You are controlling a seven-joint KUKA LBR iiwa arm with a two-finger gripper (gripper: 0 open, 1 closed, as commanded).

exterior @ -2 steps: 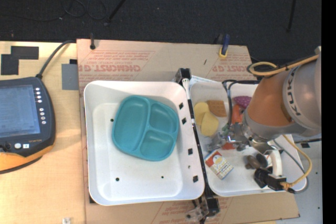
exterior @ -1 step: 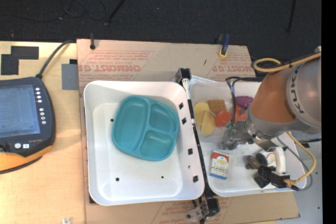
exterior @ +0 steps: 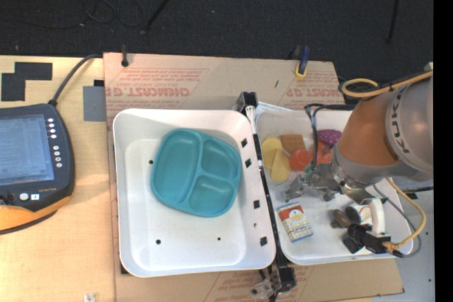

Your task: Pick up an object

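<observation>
Teal divided plate [exterior: 197, 172] sits in the left bin [exterior: 134, 237], tilted a bit toward the bin's middle. All the small stuff is over in the right bin [exterior: 318, 251]: a yellow banana-ish piece [exterior: 276, 158], a tan block [exterior: 292, 143], something red [exterior: 301, 158], a purple bit [exterior: 328, 136], a small printed carton [exterior: 295, 222] near the front, plus a couple of dark pieces [exterior: 345, 216] by the right wall. The arm [exterior: 382, 138] comes in from the right and the gripper [exterior: 311, 184] is down low in the right bin, just beside the yellow and red things. Honestly can't tell if the jaws are open or closed from this angle, it's too cluttered. A tablet-like pendant [exterior: 32, 155] lies off to the left on the bench.
</observation>
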